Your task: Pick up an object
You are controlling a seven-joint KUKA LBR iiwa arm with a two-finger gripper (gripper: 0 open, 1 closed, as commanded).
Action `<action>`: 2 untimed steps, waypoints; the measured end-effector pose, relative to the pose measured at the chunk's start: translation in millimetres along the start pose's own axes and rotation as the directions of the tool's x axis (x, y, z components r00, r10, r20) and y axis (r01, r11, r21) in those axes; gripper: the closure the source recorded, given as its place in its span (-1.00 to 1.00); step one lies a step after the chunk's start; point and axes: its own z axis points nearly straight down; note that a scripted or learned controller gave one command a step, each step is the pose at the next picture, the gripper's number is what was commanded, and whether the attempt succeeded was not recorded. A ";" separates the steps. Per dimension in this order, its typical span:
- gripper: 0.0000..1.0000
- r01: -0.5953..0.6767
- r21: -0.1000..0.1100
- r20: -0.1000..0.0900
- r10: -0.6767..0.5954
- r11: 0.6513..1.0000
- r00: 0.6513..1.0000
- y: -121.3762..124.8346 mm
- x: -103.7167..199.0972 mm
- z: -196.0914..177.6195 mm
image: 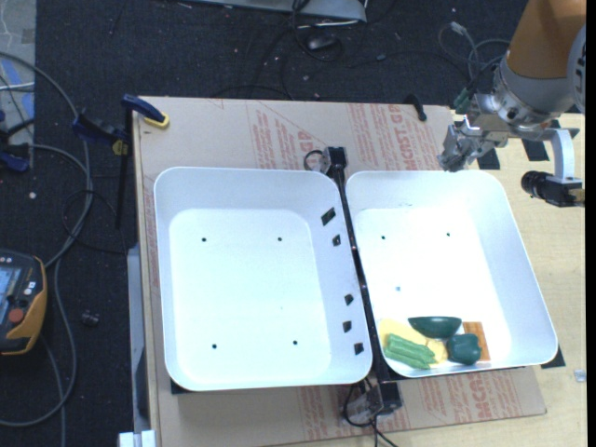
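Several small objects lie at the near end of the right bin (521, 250): a light green ridged piece (408, 351), a dark green bowl-like piece (435, 325), a dark teal lump (464, 348), a pale yellow flat piece (395, 330) and an orange flat piece (476, 331). My gripper (456, 155) hangs above the far rim of the right bin, far from those objects. Nothing shows between its fingers.
The left bin (247, 268) stands beside the right one, with a black divider with clips (349, 259) between them. Both rest on a cardboard sheet (261, 133). Cables, a blue and yellow clamp (144, 112) and a yellow device (20, 305) lie on the dark floor around.
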 end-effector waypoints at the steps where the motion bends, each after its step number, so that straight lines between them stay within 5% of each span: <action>1: 1.00 0.004 0.001 -0.001 -0.004 1.000 1.000 9.0 55.8 3.4; 2: 1.00 0.004 0.002 -0.001 -0.004 1.000 1.000 1.4 107.0 4.9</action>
